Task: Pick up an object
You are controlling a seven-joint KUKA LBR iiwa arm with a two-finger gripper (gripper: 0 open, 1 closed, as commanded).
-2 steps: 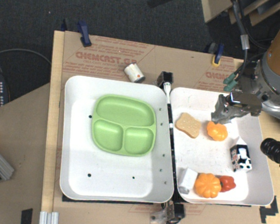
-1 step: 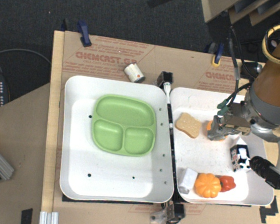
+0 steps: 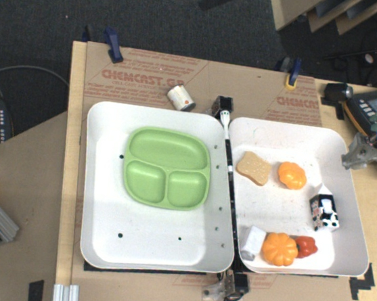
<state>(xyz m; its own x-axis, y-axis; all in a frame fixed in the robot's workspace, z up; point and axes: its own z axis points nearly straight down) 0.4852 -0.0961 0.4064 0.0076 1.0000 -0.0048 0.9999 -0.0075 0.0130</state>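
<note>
Two shallow white bins sit side by side on a cardboard-covered surface (image 3: 143, 73). The left bin (image 3: 98, 217) holds a light green divided plate (image 3: 167, 168) with one large compartment toward the far side and two smaller ones toward the near side; the plate lies in the far half of the bin, well apart from the near rim.

The right bin (image 3: 350, 221) holds all the loose objects. A tan slice of toy bread (image 3: 253, 168) lies near the far left corner, just beside the divider between the bins. To its right, close but apart, is a small orange pumpkin-shaped toy (image 3: 292, 175). A black-and-white toy cow (image 3: 324, 212) lies near the right wall, midway along it. At the near edge, a larger orange pumpkin-shaped toy (image 3: 279, 249) sits between a small white block (image 3: 254, 240) on its left and a red toy (image 3: 306, 246) on its right; the red piece touches the pumpkin, and the white block appears to touch it too.

The tool (image 3: 362, 153) is at the right edge of the view, over the far right corner of the right bin, outside or just at its rim. It is well apart from every object. Whether its fingers are open or closed cannot be told from this angle; nothing is seen between them.

A small white cylinder (image 3: 180, 98) lies on the cardboard beyond the left bin. Blue clamps (image 3: 113, 45) hold the cardboard's far edge.
</note>
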